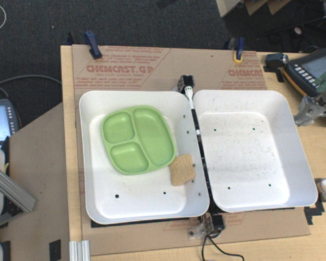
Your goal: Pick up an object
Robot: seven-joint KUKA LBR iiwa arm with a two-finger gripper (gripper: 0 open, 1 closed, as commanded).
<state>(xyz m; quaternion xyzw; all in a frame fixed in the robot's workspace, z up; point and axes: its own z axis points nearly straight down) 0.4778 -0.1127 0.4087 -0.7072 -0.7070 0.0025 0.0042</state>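
At the bottom centre of the frame, a black cable [217, 249] and a small connector sit at the near edge of the counter [70, 162], just below the seam where the two white bins meet. The left bin [98, 200] holds a green divided plate [138, 140] with three compartments, lying flat in the bin's upper middle. Touching the plate's lower right rim is a tan, roughly square piece [182, 169], possibly a sponge or a slice of toast; the view is too coarse to say which. The right bin [250, 194] shows a bare floor with dark specks. A black strip [194, 129] runs along the seam between the bins. A brown board printed with red lettering [119, 68] lies under both bins, held by a blue clamp [92, 44] at upper left and a yellow-and-blue clamp [239, 50] at upper right. Grey metal parts [313, 105] stand at the right edge of the frame; whether they belong to the end effector, and how its fingers stand, cannot be told.
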